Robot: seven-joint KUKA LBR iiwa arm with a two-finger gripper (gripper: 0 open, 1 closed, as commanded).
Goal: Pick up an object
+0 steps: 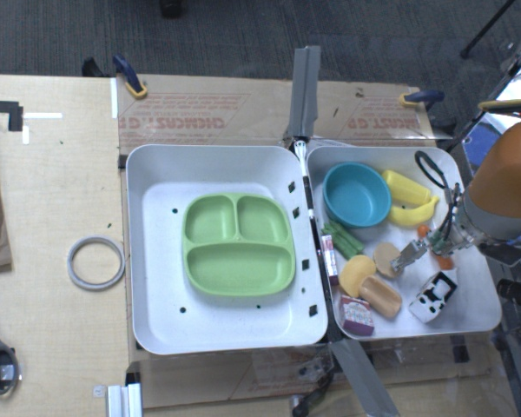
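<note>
Banana [412, 200] lengthwise left-right beside blue bowl [357, 194]

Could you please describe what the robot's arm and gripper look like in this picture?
The arm enters from the right as a rounded orange band above a grey wrist section. Thin dark cables loop beside it. The gripper is a slim metallic grey piece extending from the wrist, with small orange details near its base.

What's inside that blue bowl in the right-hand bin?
The blue bowl shows just its own blue inside, with nothing lying in it. The yellow banana sits outside, against its right rim. What lies beneath the bowl is covered.
</note>
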